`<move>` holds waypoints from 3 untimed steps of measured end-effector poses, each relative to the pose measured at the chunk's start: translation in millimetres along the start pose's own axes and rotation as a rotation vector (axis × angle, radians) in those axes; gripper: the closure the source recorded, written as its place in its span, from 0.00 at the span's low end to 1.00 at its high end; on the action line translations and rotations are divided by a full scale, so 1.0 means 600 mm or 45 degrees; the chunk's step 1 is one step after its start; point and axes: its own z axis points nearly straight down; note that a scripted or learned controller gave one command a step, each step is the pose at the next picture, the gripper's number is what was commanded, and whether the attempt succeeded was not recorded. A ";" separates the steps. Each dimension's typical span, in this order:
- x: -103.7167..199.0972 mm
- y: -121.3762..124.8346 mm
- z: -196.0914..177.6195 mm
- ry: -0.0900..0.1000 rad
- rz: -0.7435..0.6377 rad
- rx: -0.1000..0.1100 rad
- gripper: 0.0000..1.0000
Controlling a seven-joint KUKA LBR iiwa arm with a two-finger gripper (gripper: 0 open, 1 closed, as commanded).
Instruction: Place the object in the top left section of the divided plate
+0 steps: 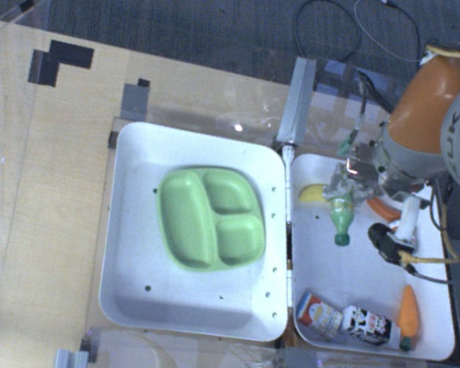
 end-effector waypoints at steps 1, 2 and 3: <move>0.132 -0.031 0.028 0.001 -0.027 0.002 1.00; 0.258 -0.017 -0.029 0.001 -0.139 0.000 1.00; 0.258 -0.017 -0.029 0.001 -0.140 -0.001 0.00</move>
